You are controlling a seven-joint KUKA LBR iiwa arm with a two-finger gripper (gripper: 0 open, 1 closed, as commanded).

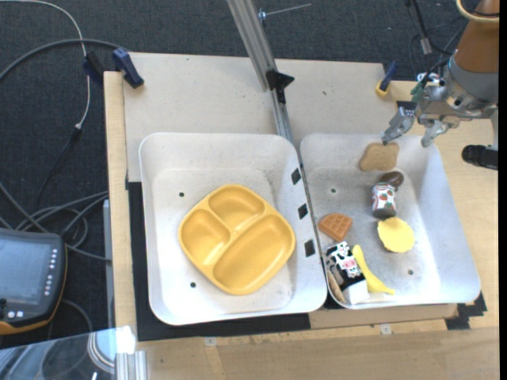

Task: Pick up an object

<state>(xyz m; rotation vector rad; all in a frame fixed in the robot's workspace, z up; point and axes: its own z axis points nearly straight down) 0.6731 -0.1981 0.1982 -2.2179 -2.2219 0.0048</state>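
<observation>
Beyond the right bin point(444, 212), gripper point(411, 134) hangs spread.

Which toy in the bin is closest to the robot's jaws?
The tan bread slice, at the far end of the right bin, just below the gripper. The waffle and banana lie farther away.

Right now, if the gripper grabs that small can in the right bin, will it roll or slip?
The can looks smooth and rounded, so it may slip between narrow fingers. It seems to lie tilted, so a nudge could roll it toward the yellow disc. Probably light.
</observation>
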